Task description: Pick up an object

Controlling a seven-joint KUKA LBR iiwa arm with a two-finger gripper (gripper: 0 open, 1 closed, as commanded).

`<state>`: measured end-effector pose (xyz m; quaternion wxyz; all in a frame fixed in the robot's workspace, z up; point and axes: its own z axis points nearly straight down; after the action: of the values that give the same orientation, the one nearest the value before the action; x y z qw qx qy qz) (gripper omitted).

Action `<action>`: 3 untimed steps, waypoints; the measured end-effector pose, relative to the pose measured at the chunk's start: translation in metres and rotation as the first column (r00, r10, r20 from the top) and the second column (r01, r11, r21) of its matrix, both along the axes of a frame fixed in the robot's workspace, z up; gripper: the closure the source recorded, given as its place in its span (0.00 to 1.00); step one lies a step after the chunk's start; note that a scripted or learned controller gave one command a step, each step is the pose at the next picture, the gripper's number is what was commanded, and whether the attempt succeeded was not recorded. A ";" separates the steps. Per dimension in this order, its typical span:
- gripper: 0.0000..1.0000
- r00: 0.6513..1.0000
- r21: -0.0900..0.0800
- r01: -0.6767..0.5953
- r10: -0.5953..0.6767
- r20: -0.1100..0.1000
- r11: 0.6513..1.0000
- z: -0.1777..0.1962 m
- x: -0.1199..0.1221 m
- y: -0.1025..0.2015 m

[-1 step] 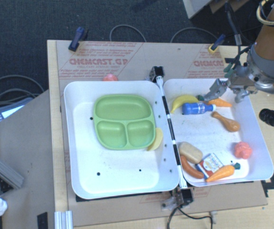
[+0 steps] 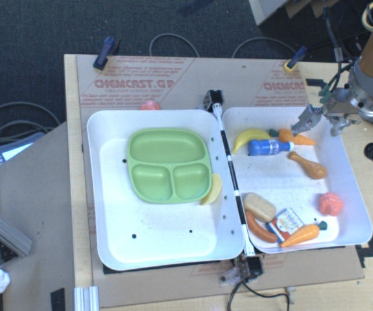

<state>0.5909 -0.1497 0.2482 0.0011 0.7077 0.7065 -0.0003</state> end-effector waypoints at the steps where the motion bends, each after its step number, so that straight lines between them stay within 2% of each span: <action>1: 0.00 1.000 0.002 0.000 0.000 -0.003 1.000 -0.165 0.024 -0.040; 2: 0.00 1.000 0.000 -0.003 0.003 0.001 1.000 -0.115 0.076 -0.067; 3: 0.00 1.000 0.003 -0.002 0.002 -0.003 1.000 -0.164 0.022 -0.024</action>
<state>0.6126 -0.1732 0.0838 -0.0011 0.7069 0.7073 -0.0005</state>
